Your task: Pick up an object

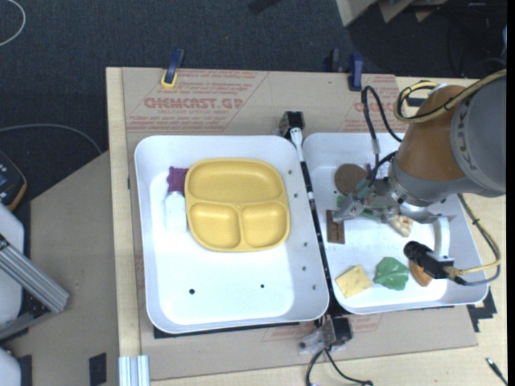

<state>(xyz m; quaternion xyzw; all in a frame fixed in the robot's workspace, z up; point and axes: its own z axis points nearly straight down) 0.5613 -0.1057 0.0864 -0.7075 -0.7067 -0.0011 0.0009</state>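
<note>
The gripper (372,202) hangs low in the right bin (322,155), its jaw state impossible to tell, while the yellow block (352,281), green piece (392,273) and brown disc (348,177) lie unlifted, so I judge pickup not yet achieved.

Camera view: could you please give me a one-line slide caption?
Arm's gripper low in right bin near yellow block and green object; yellow tray in left bin.
</note>
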